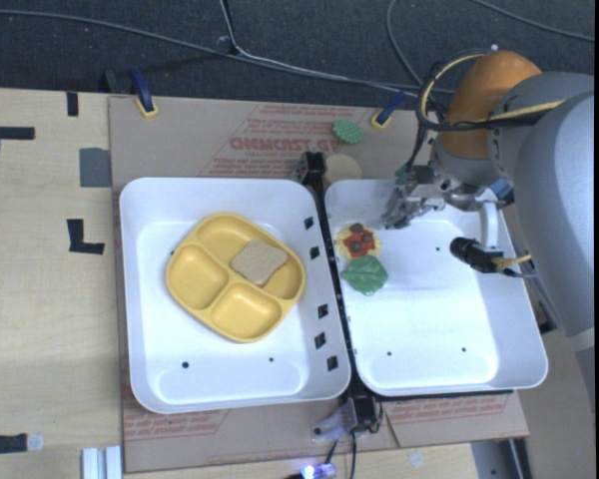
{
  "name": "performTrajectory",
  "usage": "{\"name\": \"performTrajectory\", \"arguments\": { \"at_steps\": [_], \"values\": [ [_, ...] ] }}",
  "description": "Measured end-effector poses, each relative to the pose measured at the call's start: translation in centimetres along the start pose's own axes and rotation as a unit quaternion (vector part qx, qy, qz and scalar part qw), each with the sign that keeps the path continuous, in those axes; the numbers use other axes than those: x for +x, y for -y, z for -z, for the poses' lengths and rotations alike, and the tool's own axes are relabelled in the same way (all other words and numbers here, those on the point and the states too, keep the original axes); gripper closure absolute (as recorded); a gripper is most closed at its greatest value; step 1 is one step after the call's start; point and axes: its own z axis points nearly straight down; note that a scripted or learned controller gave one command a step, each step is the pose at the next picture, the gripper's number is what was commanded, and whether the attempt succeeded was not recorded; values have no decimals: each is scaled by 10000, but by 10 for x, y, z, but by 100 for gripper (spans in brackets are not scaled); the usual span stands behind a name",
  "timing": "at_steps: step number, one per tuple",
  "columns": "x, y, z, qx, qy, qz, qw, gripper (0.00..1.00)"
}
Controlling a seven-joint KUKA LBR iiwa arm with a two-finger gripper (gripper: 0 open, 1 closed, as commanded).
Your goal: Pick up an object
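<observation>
Your nearest targets lie at the left edge of the right white bin (pixel 499 367), frame centre: a small red-and-yellow toy food piece (pixel 358 240) touching a green leafy piece (pixel 365 274). Both look light, soft, low-lying; pinch across their narrow width. The gripper (pixel 397 214) hovers just right of them; its jaws' state I cannot tell.

Red print runs across the brown cardboard sheet (pixel 270 143) under the two bins — the largest line, above the left bin (pixel 140 297), seems to read "CHEMCAST", though the letters are faint and partly blurred. Smaller red lines around it, and more red print along the sheet's lower edge (pixel 170 422), are too small to read.
</observation>
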Motion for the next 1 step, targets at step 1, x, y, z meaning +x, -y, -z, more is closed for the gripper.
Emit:
{"name": "performTrajectory", "arguments": {
  "at_steps": [1],
  "values": [
    [1, 5, 45, 13, -14, -14, 10000, 100]
  ]
}}
